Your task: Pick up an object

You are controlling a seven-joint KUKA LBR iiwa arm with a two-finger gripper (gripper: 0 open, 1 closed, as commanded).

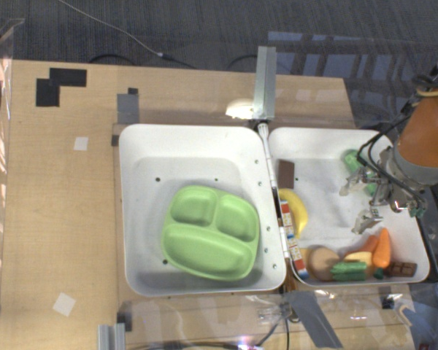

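A robotics lab: wooden bench [51,217], two white bins [131,195], cabling.

Lime-green divided plate [212,232], yellow banana [297,211], orange carrot [382,247], white bins [131,195], orange-banded grey arm [425,133]

The left bin [131,195] holds one green divided plate [211,232], lying flat, slightly rotated. The right bin [314,141] holds a banana [298,211] beside the inner wall, a brown block [285,172] above it, a green item [352,160] near the far side, and a cluster along the near wall: carrot [381,247], round brown item [321,262], green piece [348,270].
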